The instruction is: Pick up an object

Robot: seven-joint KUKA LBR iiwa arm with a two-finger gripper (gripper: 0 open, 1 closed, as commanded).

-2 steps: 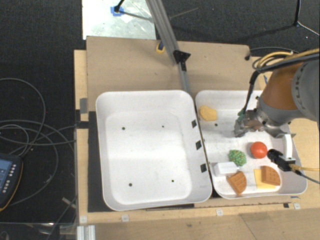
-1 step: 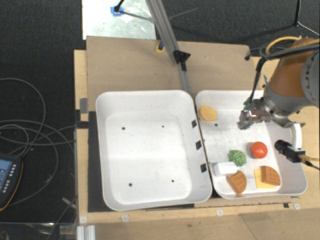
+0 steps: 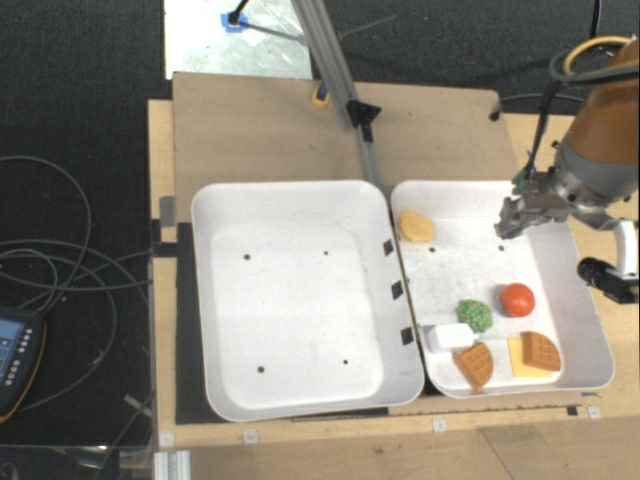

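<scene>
A handheld screen device (image 3: 15,353) lies at the far left edge on the dark floor, with loose cables (image 3: 60,258) curling beside it. The desk (image 3: 250,128) carries two shallow white bins side by side. The left bin (image 3: 215,228) sits at about nine o'clock from the centre of the picture, its floor marked by a few small dark dots. A grey pole (image 3: 325,48) slants in from twelve o'clock and ends at the seam between the two bins.

The right bin (image 3: 445,258) holds all the loose things. A yellow rounded piece (image 3: 416,228) lies near its upper left corner. Toward six o'clock within this bin sits a cluster: a small white block (image 3: 451,336), a green knobbly object (image 3: 476,315) just above it, an orange-brown waffle-like piece (image 3: 476,365) just below, a red ball (image 3: 517,299), and a second waffle-like piece (image 3: 540,350) resting on a yellow slab (image 3: 524,362).

The fingers (image 3: 508,221) hang over the upper right part of this bin, on the grey and orange arm (image 3: 600,138) entering from three o'clock. Whether they are apart or together cannot be told from this view; nothing is seen between them. The red ball lies at roughly six o'clock from the fingers, apart from them, and the yellow rounded piece lies at nine o'clock from them, also apart.
</scene>
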